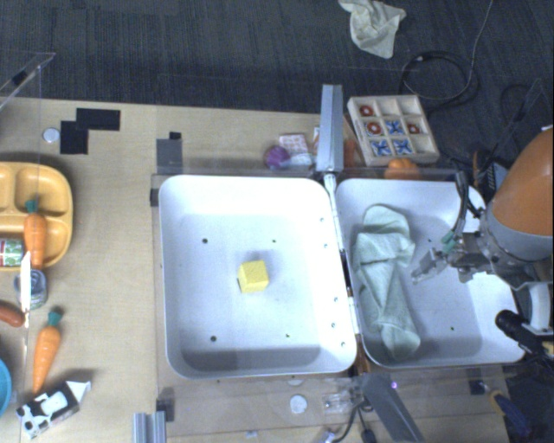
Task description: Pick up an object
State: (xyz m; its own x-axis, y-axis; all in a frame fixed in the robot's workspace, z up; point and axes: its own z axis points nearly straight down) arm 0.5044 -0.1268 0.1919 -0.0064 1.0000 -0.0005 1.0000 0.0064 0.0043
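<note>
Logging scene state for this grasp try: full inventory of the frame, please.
bins: 2, white, side by side on bench
block: 1, yellow, middle of left bin
cloth: 1, pale green, left part of right bin
tic-tac-toe board: 1, tan, behind right bin
rag: 1, whitish, floor at top
tray: 1, yellow, bench left edge
carrots: 2, orange, one on tray, one below
arm: 1, grey with orange band, right
gripper: 1, over right bin, beside cloth

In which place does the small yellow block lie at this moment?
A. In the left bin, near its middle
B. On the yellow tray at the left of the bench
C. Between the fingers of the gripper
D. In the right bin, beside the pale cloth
A: the yellow block lies alone on the floor of the left bin, while the pale cloth lies in the right bin, where the gripper is.
</note>
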